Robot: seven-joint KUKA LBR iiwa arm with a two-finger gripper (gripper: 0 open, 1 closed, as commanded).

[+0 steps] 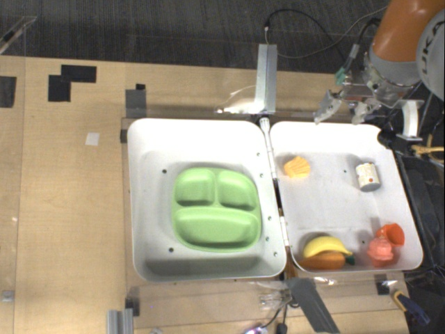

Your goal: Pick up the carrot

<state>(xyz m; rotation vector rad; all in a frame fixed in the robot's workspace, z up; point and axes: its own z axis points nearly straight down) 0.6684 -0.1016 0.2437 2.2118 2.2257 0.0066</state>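
The carrot (324,260), orange with a small green end, lies along the front wall of the right bin (327,200), tucked under a yellow banana (327,245). My gripper (342,112) hangs over the bin's back rim, far behind the carrot. Its two fingers are spread open with nothing between them.
The right bin also holds a yellow-orange ridged piece (297,167) at the back left, a small white can (367,176), and a pink item (380,250) with an orange cup (393,234) in the front right corner. A green divided plate (215,207) sits in the left bin (149,186).
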